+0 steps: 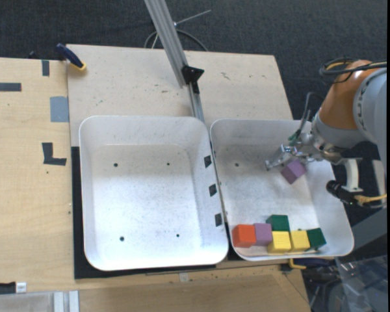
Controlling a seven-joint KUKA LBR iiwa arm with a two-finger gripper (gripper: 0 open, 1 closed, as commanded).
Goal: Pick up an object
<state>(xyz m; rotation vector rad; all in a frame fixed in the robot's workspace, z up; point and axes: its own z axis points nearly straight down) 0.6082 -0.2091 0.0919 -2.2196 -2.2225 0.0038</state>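
Gripper (287,159) is clamped on a purple block (293,170) above the right bin (247,135); block tilted, no evident long axis.

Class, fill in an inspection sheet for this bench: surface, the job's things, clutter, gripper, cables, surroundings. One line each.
Surface: wooden bench bearing left bin and right bin side by side.
Job's things: purple block at the gripper; orange block, pink block, two yellow blocks and two green blocks clustered at the right bin's near edge.
Clutter: blue-and-yellow tool on the board.
Gripper: gripper over the right bin, at the purple block; grasp unclear.
Cables: thin wires by the metal pole.
Surroundings: dark carpet.
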